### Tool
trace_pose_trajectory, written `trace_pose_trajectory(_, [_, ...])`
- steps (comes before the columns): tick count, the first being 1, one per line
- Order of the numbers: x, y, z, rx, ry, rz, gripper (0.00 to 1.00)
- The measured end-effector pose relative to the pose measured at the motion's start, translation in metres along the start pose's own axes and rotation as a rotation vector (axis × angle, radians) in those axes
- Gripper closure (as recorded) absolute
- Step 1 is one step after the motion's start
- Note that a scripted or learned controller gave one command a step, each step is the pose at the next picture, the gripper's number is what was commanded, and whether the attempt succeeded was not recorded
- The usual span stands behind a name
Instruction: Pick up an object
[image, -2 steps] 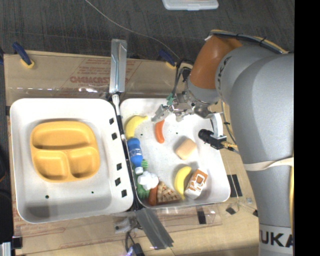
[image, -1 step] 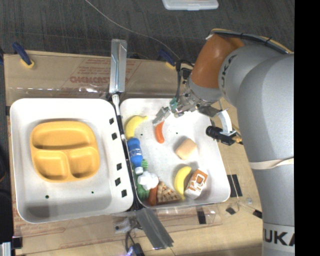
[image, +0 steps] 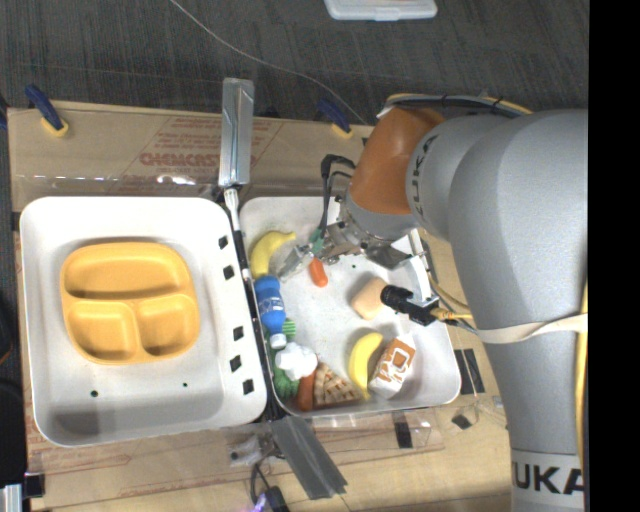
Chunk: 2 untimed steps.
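The brown surface (image: 120, 135) carries two white bins side by side, the left bin (image: 40, 300) and the right bin (image: 440, 380).

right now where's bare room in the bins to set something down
Free: left bin floor around the yellow tray; right bin's middle, between blue bottle and tan block. Crowded: right bin's near edge and by the gripper.

Dark carpet floor (image: 120, 45), cardboard-covered bench (image: 180, 140)

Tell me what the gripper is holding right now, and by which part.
It cannot be told. The gripper is down in the right white bin, beside a small orange carrot-shaped toy; nothing shows between its fingers.
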<state>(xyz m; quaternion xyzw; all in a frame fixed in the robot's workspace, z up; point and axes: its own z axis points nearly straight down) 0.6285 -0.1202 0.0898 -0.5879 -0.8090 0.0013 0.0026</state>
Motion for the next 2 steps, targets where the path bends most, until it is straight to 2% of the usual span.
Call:
trace_pose_trajectory(1, [-0.001,0.001,-0.012,-0.003,-0.002,-0.003,1.00])
trace_pose_trajectory(2, [0.023,0.038,-0.106,-0.010,-0.004,0.176,1.00])
